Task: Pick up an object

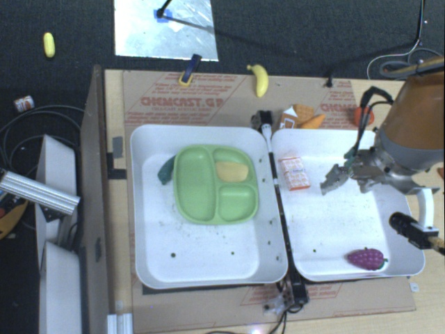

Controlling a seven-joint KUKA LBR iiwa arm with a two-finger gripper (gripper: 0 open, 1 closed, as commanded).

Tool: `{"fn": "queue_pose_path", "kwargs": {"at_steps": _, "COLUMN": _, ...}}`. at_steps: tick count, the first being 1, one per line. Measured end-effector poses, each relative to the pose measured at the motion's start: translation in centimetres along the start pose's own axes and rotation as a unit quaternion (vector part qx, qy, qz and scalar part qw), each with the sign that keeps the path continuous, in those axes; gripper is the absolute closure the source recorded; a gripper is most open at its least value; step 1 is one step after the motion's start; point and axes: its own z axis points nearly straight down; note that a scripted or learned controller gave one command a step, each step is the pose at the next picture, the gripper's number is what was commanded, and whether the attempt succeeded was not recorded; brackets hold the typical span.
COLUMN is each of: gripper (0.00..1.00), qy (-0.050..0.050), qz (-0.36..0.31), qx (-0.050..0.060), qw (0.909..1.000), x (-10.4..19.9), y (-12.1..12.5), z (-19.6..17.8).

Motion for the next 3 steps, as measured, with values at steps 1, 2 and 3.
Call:
{"fn": "queue_pose_path", "kwargs": {"at_steps": 1, "gripper": 0.00, "qy": 0.000, "qz": 0.001, "qx": 0.000, "qw": 1.0000, "x": -0.3, "y": 2.4, "z": 15.5}}
{"fn": "queue_pose_path", "kwargs": {"at_steps": 2, "gripper": 0.00, "qy": 0.000, "qz": -0.001, "qx": -0.001, "qw": 1.0000, "x": 0.6, "y": 5.7, "z": 14.8}}
{"fn": "queue_pose_path", "kwargs": {"at_steps": 3, "gripper": 1.00, "qy": 0.000, "qz": 0.000, "qx": -0.001, "qw": 1.0000, "x": 0.6, "y": 5.6, "z": 13.8}}
